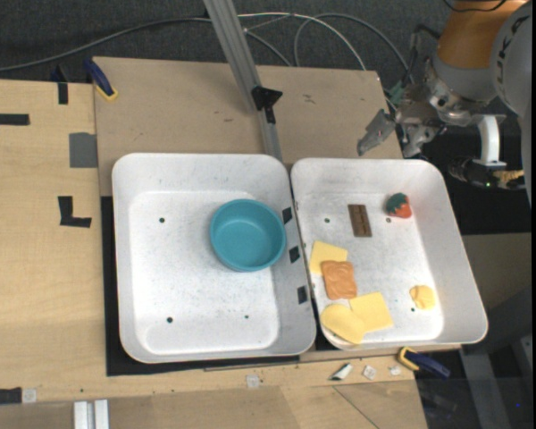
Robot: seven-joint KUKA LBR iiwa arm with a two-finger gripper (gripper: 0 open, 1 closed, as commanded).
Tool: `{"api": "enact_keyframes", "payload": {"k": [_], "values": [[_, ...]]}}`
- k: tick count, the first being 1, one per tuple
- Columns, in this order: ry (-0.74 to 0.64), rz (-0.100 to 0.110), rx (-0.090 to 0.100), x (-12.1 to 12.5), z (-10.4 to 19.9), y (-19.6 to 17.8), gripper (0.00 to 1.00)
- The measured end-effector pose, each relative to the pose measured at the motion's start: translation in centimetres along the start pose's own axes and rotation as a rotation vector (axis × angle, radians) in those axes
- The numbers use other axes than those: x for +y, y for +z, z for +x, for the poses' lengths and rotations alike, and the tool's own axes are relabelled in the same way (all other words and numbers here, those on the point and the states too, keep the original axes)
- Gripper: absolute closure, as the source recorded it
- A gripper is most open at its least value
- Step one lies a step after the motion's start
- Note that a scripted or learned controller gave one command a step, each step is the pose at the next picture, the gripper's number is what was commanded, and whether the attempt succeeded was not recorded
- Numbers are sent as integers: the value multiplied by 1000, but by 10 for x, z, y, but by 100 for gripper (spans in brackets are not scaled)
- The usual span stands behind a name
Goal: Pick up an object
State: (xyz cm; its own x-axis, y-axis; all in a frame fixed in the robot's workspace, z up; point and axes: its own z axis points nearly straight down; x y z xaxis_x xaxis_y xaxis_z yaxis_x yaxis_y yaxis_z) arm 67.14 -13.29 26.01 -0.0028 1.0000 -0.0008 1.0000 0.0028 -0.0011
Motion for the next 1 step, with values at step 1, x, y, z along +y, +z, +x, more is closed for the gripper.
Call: {"api": "enact_keyframes", "payload": {"k": [1], "values": [[0, 1, 0, 0, 0, 0, 0]]}}
